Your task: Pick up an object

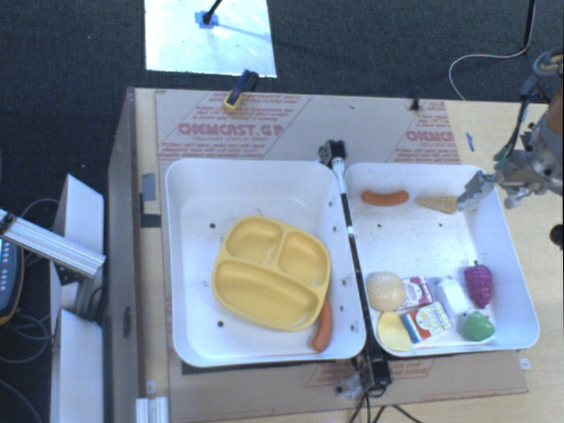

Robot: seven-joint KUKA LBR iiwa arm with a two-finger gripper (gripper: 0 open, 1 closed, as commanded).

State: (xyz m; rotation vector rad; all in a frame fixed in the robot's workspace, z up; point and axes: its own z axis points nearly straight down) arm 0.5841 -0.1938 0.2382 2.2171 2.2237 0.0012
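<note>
Left bin (189, 263) is carrying a yellow divided plate (271, 272) and a sausage (323, 326); right bin (511, 263) is holding toy food; pincer (476, 190) is hovering there, grip unclear.

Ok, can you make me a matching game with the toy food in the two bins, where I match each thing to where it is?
Things:
1. yellow tray
2. purple grapes
3. hot dog
4. green pepper

Places:
A. right bin, far end
B. right bin, near right corner
C. left bin, middle
D. right bin, right side, just above the pepper

Pairs: 1-C, 2-D, 3-A, 4-B
</note>
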